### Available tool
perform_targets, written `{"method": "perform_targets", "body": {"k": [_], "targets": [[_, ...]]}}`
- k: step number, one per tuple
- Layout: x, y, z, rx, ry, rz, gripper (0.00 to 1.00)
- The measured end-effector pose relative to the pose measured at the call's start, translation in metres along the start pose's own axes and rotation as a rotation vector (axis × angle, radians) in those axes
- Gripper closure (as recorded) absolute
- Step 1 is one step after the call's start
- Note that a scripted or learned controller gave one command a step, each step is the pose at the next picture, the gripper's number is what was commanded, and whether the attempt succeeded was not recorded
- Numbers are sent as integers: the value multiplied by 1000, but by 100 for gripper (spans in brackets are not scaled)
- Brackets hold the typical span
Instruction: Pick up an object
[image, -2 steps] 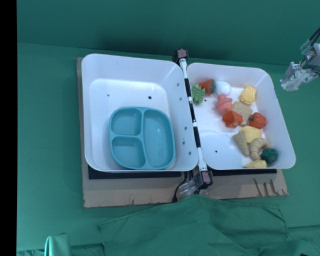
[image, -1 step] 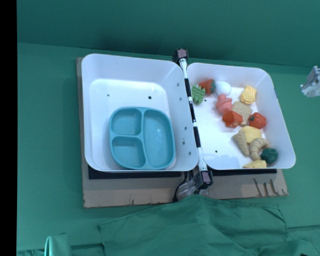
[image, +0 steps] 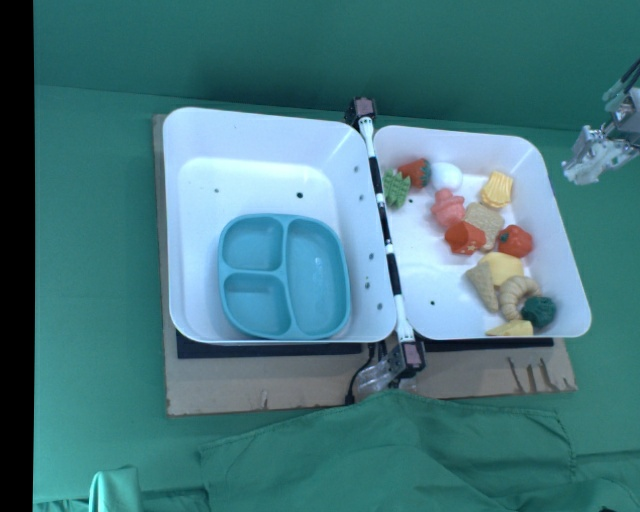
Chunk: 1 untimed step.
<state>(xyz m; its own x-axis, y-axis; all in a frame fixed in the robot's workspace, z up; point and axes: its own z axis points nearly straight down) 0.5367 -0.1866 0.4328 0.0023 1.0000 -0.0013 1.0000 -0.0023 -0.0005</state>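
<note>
- At the right edge of the camera view, the silver-grey two-finger gripper (image: 598, 158) was partly cut off — whether it stood open or closed could not be told, and nothing showed in its grasp.
- It hung outside the right shallow white plastic bin (image: 560, 262), beyond that bin's far right corner, over the green cloth (image: 90, 300), well apart from the toys.
- Two bins lay side by side; the left shallow white plastic bin (image: 190, 170) held one light-blue three-compartment plastic tray (image: 285, 277).
- The right bin held roughly a dozen small toy foods, heaped so that an exact count was hard: a white egg-shaped piece (image: 446, 176), a red tomato-like piece (image: 514, 240), a yellow corn-like piece (image: 497, 188), a dark green lump (image: 539, 310), a tan croissant-like piece (image: 517, 291) — several overlapped.
- A crumpled fold of green fabric (image: 400, 450) hid the near edge of the brown cardboard base (image: 250, 385).
</note>
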Motion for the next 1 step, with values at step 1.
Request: {"method": "perform_targets", "body": {"k": [1], "targets": [[-1, -11, 9, -2, -1, 2, 100]]}}
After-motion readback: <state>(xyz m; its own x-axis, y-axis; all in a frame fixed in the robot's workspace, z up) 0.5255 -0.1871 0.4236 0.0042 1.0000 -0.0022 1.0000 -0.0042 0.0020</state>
